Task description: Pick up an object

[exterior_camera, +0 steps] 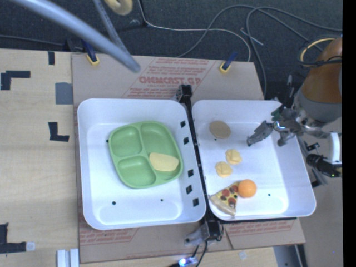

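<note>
Left bin [92,149]: holds a green tray [144,153] with three compartments; a pale yellow slice [164,162] lying in the tray's lower right compartment. Under both bins, a cardboard sheet [167,74] on the surface, printed in red; above the divider, a word seemingly beginning "CHEM", rest too blurred to read.

Right of the divider [192,149], the right bin [295,199], with five small food items. Just right of the divider's upper half, a flat tan disc [219,129]. Below the disc, two yellow lumps [233,156] [223,169], close together. Lower, near the divider's foot, a pizza wedge [225,199] touching an orange ball [247,188] on its right.

Further right of the divider, at the bin's upper right edge, the hand [272,135]: fingers spread wide apart, nothing between them, well apart from every item.

Likely pick: a lump or the ball, nearest the hand. Probably light plastic toys, stiff enough for a firm pinch. Ball smooth and round, likely to roll or squirt out; best squeezed across its middle. Lumps irregular, easier to trap from the sides. Disc and wedge lie low and flat, so hard to get fingers around.
</note>
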Tool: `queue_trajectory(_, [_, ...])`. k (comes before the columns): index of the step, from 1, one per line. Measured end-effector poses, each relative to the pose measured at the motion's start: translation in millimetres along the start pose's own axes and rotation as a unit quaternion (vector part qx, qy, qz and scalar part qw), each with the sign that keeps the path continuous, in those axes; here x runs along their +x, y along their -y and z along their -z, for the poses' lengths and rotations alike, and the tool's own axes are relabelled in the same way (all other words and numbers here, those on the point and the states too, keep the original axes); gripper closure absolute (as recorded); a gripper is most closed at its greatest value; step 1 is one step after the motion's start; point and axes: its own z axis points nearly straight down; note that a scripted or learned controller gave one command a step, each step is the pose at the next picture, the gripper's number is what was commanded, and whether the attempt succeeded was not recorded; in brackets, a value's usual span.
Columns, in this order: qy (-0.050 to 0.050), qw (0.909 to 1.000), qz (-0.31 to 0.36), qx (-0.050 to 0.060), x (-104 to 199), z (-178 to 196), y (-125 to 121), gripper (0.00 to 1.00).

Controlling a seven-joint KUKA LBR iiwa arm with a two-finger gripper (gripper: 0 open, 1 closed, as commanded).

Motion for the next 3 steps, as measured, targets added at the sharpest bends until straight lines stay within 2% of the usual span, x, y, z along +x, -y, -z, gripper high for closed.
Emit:
queue_trajectory(1, [0.001,1.0000,0.002,-0.007,1,8,-3,0.00])
queue_trajectory(3, [0.001,1.0000,0.002,-0.005,1,-79,0,0.00])
